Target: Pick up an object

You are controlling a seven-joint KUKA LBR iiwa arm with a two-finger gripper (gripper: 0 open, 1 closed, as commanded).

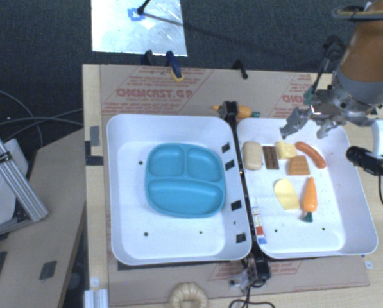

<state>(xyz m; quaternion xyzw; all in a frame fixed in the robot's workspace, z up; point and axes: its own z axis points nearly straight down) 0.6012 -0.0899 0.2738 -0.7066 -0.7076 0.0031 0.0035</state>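
My gripper (308, 127) hangs over the back edge of the right bin (345, 236), its two fingers spread open with nothing between them. Just below it in that bin lie several toy foods: a beige bread roll (251, 155), a brown chocolate bar (271, 158), a pale yellow chunk (285, 149), a red-orange sausage (310, 153), a tan cracker (299, 165), a yellow wedge (286, 194) and an orange carrot (310, 196). The gripper is above them and touches none.
The left bin (127, 236) holds a blue divided plate (183, 179). Black clips run along the seam between the bins. A yellow-and-blue clamp (174, 67) sits on the board behind, and a shiny sheet (138, 18) lies farther back. A beige ring (188, 295) rests at the front edge.
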